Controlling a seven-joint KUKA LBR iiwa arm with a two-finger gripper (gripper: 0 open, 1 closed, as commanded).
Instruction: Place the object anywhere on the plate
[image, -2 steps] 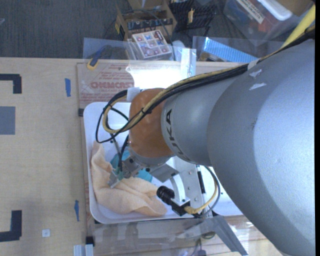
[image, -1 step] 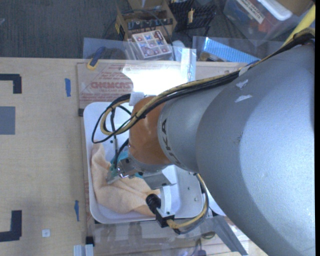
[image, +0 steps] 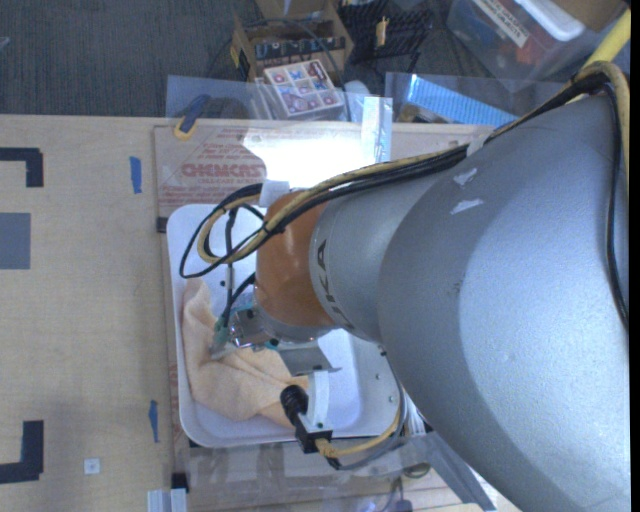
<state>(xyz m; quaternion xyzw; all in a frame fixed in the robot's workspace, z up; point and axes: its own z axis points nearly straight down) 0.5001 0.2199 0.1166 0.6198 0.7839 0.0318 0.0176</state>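
Observation:
A pale yellow cloth (image: 226, 385) lies crumpled in the left part of a white bin (image: 181, 240), reaching from its middle down to the front edge. My gripper (image: 224, 336) points down at the upper part of the cloth, right at its surface. The grey arm with its orange band (image: 285, 270) covers the middle and right of the bin and hides what lies beneath it.
Black and yellow cables (image: 215, 235) loop off the wrist over the bin's back left. The wooden bench (image: 80, 300) stretches to the left, marked with blue tape and black corners. Boxes and clear plastic (image: 300, 80) sit beyond the back edge.

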